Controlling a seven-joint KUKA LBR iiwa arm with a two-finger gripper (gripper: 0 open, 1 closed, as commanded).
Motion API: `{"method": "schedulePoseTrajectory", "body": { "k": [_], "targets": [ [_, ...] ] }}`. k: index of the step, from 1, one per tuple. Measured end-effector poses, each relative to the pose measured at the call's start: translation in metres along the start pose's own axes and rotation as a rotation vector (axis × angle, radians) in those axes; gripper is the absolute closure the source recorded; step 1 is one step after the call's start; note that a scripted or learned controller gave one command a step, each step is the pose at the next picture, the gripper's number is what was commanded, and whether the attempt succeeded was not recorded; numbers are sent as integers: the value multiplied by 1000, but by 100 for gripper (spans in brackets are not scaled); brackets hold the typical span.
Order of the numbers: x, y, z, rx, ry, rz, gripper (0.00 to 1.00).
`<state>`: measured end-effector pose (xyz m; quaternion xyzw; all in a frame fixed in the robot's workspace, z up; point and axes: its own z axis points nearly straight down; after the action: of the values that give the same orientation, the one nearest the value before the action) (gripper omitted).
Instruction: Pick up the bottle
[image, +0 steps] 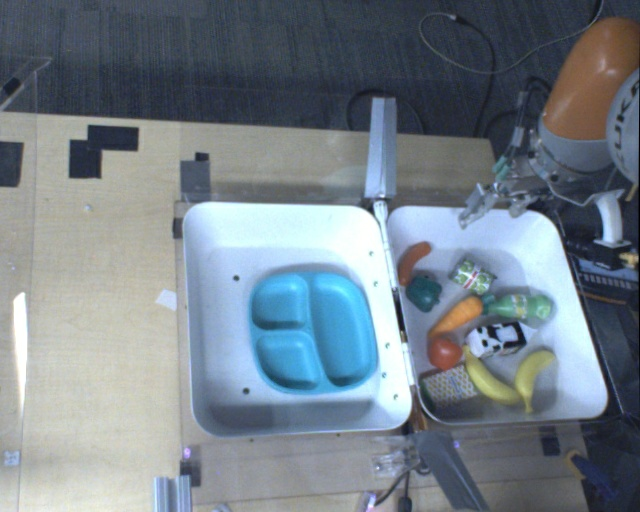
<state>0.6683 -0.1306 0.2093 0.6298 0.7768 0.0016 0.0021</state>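
The bottle (519, 306) is green and lies on its side in the right bin (570, 262), towards its right wall. My gripper (497, 203) hangs over the bin's far rim, well up and slightly left of the bottle. Its fingers are open and hold nothing. The grey arm with its orange band (592, 70) comes in from the upper right.
Around the bottle lie a crumpled green can (472, 275), a carrot (457, 315), a black-and-white carton (497, 339), a tomato (445, 351), two bananas (497, 383), a dark green pepper (424, 291) and a red sausage (413, 262). The left bin (215, 300) holds a blue divided plate (310, 330).
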Motion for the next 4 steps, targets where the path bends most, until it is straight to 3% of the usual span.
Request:
{"method": "schedulePoseTrajectory", "body": {
  "k": [1, 2, 3, 4],
  "targets": [
    [-55, -102, -21, -2, -3, -6, 0],
    [-46, -146, -145, -4, -4, 86, 0],
    [-20, -116, -67, -1, -1, -123, 0],
    [-42, -165, -111, -3, -4, -97, 0]
  ]
}}
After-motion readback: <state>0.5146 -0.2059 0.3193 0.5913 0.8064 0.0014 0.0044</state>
